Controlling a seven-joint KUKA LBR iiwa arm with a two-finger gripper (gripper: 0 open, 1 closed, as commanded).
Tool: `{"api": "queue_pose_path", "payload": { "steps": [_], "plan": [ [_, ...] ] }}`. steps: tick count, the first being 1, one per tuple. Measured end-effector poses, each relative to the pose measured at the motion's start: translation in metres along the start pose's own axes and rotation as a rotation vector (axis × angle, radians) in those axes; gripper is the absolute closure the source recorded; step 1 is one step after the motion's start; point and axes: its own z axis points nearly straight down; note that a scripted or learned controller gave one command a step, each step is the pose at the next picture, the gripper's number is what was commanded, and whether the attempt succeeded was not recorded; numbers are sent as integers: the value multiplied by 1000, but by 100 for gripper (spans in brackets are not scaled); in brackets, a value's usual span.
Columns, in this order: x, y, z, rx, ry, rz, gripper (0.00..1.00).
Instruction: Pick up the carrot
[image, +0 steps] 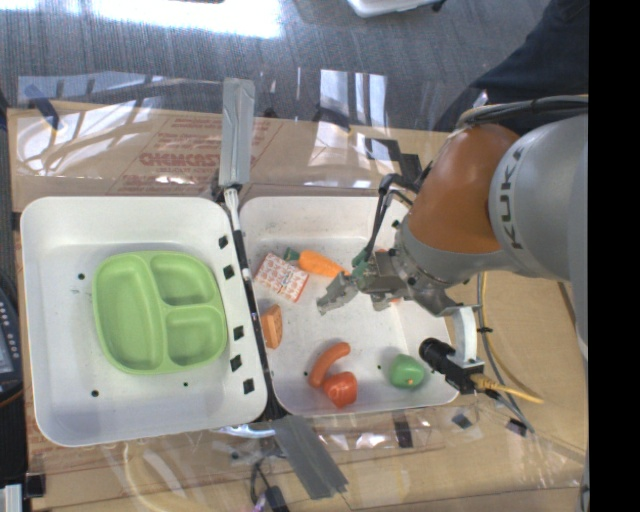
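1. Claw (335, 293) hangs over the middle of the right bin (300, 205), its grey tip pointing toward the bin's left wall; whether it is spread or pressed together I cannot tell from this angle, and nothing shows pinched in it.
2. Just beyond that tip, toward the bin's far edge, lies the carrot (320, 264), orange with a green stub at its left end. It rests flat on the bin floor, apart from the claw.
3. Beside the carrot, nearer the left wall, sits a small patterned box (281, 277); its print is too small to read. An orange wedge (271, 326) lies against the left wall below it.
4. Along the near edge rest a sausage (329, 362), a red tomato (341, 389) and a green pepper (406, 373), well clear of the carrot.
5. To my eye the arm (500, 200) is lining up on the carrot, with the grasp not yet made.
6. "KUKA" reads on the arm's grey shell.
7. Centred in the left bin (45, 300) sits a green divided tray (160, 312).
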Motion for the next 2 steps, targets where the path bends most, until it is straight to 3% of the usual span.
{"api": "queue_pose_path", "payload": {
  "steps": [1, 2],
  "plan": [
    [10, -29, -132, -6, -3, 73, 0],
    [-1, 50, -57, 1, -2, 172, 0]
  ]
}}
